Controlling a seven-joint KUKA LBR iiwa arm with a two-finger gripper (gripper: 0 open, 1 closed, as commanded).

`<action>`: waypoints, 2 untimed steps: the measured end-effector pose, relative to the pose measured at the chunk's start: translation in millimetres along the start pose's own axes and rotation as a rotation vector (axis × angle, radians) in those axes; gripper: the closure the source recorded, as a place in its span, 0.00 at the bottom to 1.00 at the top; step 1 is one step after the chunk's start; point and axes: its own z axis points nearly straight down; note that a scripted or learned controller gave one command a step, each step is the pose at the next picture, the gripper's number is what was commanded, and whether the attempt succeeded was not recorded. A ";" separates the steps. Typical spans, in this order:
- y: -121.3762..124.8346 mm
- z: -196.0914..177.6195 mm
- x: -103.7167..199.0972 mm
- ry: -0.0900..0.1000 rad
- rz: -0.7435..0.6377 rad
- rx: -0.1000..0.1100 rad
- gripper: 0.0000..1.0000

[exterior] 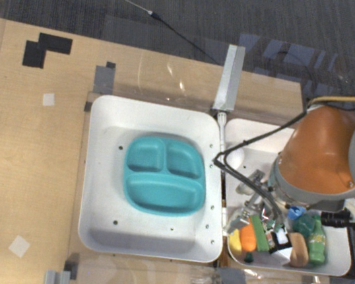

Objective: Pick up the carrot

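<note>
The carrot (248, 239), orange with a green top, lies in the front left corner of the right bin (258, 139). It rests beside a yellow piece (235, 239). My gripper (261, 217) is down in that bin, right above and against the carrot's green end. The arm's orange band (316, 150) and grey wrist hide much of the bin behind it.
A brown item (298, 250) and green items (309, 228) crowd the right bin's front, close to the carrot. The left bin (104, 160) holds a teal divided plate (164, 175). A metal divider (229, 79) stands between the bins at the back.
</note>
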 end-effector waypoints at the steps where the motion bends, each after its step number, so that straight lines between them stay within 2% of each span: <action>1: -57.7 79.8 -30.8 -0.018 0.155 -0.008 0.00; 2: -55.8 67.3 -33.9 -0.026 0.150 -0.011 1.00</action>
